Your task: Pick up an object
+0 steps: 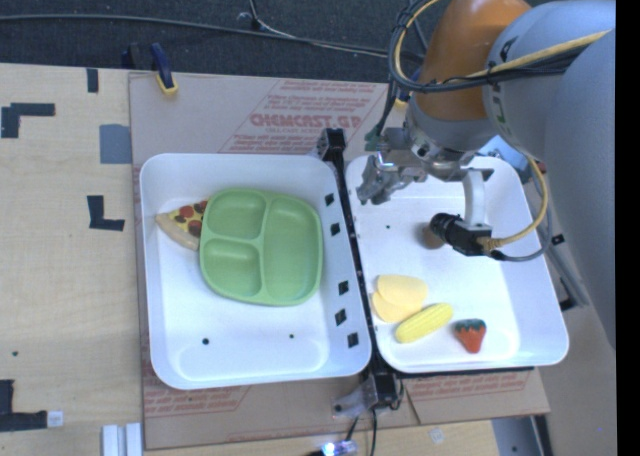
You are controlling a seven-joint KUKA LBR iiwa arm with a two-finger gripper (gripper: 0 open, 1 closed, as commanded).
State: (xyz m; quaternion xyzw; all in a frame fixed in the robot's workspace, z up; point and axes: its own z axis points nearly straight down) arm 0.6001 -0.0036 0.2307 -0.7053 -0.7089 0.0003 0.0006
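Pizza slice (181, 225) lies at the far left of the left bin (250, 364), its inner end tucked under or against the rim of a green divided plate (261, 246) that occupies the middle of that bin. Across the central divider, the right bin (520, 349) holds three items clustered near its front: a pale yellow piece (400, 293), a corn cob (423, 322) touching it just below, and a strawberry (471, 334) just beside the cob.

Gripper (380, 184) hangs over the rear left corner of the right bin, close to the divider, with nothing visible between its fingers; whether they are spread or closed cannot be told from this angle.

Assessment: approach stage, no object secured. The next move calls for travel toward the front cluster, then a descent centred on one item, clear of its neighbours.
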